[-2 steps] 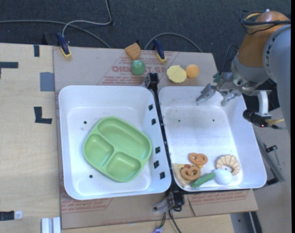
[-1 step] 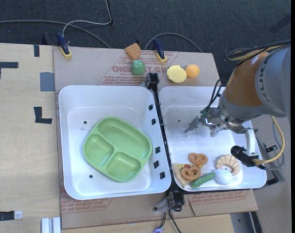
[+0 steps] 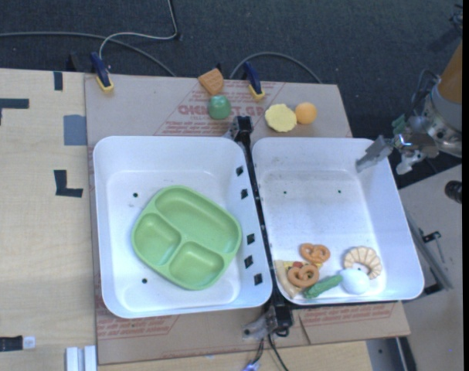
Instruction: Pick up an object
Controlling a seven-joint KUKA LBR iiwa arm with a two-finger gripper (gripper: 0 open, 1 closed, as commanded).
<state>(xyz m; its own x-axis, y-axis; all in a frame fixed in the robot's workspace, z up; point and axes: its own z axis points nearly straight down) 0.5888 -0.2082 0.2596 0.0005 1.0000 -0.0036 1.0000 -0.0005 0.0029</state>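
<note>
So I'm watching the feed and the gripper (image 3: 371, 158) is hanging over the far right corner of the right bin (image 3: 327, 207), right around its rim. One grey finger is poking out toward the bin, but I honestly cannot tell from this angle whether the thing is open or closed, and I'm seeing nothing between the fingers.

The stuff it could grab is all sitting bunched up at the near end of that same bin, well apart from the gripper. I'm looking at two pretzels (image 3: 314, 253), one nearer the bin's middle and one (image 3: 302, 274) just below it, a green pickle-looking piece (image 3: 321, 287) lying beside the lower one, a white round object (image 3: 355, 281) touching it on the right, and a croissant-shaped piece (image 3: 365, 260) just above that.

The left bin (image 3: 118, 207) is holding a green divided plate (image 3: 187, 237), lying flat.

Beyond the bins, on the cardboard, I'm seeing an orange block (image 3: 211, 80), a green ball (image 3: 219, 107), a yellow piece (image 3: 280, 117) and an orange ball (image 3: 305, 113).
</note>
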